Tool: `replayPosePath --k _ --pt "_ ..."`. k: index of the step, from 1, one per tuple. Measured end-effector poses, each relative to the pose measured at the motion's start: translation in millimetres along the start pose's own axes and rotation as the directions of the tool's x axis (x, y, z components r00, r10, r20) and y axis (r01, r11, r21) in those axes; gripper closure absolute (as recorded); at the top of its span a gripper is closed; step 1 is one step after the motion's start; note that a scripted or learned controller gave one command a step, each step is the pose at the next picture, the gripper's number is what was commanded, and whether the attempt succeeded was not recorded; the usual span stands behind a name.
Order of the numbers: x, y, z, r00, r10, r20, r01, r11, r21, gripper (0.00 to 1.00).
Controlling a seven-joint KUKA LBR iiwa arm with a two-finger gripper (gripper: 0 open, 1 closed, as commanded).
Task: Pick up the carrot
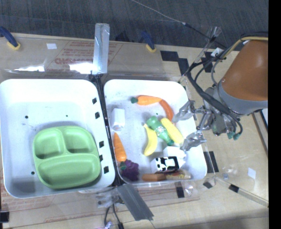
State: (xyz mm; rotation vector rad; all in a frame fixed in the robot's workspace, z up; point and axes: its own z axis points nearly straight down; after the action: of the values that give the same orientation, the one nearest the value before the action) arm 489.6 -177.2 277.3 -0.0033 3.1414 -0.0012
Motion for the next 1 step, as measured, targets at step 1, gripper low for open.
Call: replayPosePath --k 1 --pt "-30.5 -30.8 165.0 0.992 -0.125 0.018 0.125 0.992 0.007 0.00"
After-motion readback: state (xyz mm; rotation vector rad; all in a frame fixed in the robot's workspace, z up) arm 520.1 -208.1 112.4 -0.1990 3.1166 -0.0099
